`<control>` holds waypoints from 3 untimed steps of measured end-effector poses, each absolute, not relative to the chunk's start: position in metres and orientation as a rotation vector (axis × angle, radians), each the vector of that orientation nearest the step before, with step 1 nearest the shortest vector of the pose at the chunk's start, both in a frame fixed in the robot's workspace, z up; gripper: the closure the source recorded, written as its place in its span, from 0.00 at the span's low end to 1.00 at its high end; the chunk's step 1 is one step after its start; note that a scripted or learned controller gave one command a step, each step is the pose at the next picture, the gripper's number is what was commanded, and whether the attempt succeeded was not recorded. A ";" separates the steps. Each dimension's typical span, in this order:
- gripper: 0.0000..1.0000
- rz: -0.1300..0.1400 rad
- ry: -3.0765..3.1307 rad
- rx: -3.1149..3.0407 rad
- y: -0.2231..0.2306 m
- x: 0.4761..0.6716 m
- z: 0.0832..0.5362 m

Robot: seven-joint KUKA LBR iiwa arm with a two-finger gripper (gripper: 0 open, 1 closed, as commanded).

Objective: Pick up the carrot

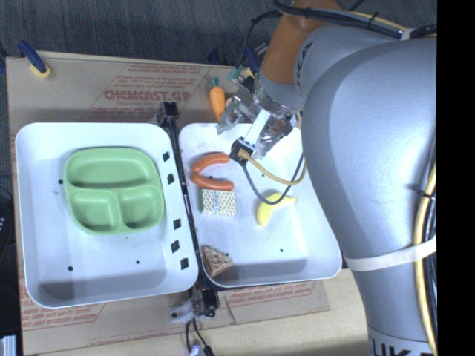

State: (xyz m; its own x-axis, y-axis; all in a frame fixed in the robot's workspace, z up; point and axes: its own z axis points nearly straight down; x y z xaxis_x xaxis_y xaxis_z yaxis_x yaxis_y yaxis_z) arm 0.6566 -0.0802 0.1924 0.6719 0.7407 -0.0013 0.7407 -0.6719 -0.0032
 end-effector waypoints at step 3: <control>0.00 0.008 -0.693 -3.060 -0.163 0.629 0.091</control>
